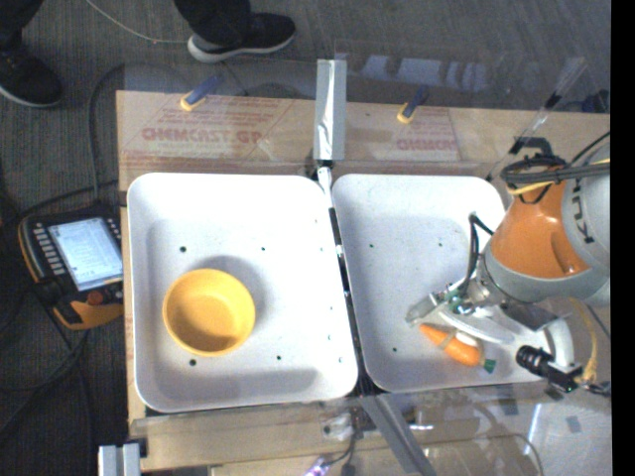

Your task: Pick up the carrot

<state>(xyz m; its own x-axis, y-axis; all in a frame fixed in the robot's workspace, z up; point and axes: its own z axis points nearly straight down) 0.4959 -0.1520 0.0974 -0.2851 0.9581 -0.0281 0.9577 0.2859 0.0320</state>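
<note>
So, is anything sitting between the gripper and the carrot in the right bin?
Nothing visible. The gripper is just above-left of the carrot in the right bin, no other object between them. The yellow bowl sits in the left bin.

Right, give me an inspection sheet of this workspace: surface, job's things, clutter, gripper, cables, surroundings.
Surface: two white bins side by side, left bin and right bin, on a bench.
Job's things: carrot lying in the right bin near its front edge.
Clutter: yellow bowl in the left bin.
Gripper: gripper low over the right bin, just above the carrot; grip state unclear.
Cables: cables loop beside the arm; cord on the floor.
Surroundings: handheld controller left of the bench; a person's shoe behind.
</note>
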